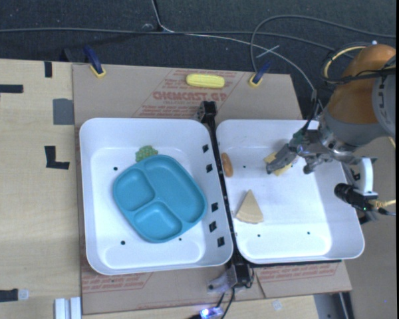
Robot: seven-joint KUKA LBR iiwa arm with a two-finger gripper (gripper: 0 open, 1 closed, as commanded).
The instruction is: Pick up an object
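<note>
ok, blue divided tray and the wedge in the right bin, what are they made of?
Blue tray: looks like moulded plastic, smooth with a soft sheen, uniform colour, rounded compartment edges. Wedge: tan, matte, looks like a toy cheese slice, probably plastic or foam; the view is too coarse to say which.

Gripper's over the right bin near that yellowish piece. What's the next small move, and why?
Probably a short straight lift to test the grasp. The gripper sits in the right bin with a small yellow piece at its fingertips, but whether that piece is truly between them is unclear. The tan wedge and the small orange piece lie apart, so rising should disturb nothing.
</note>
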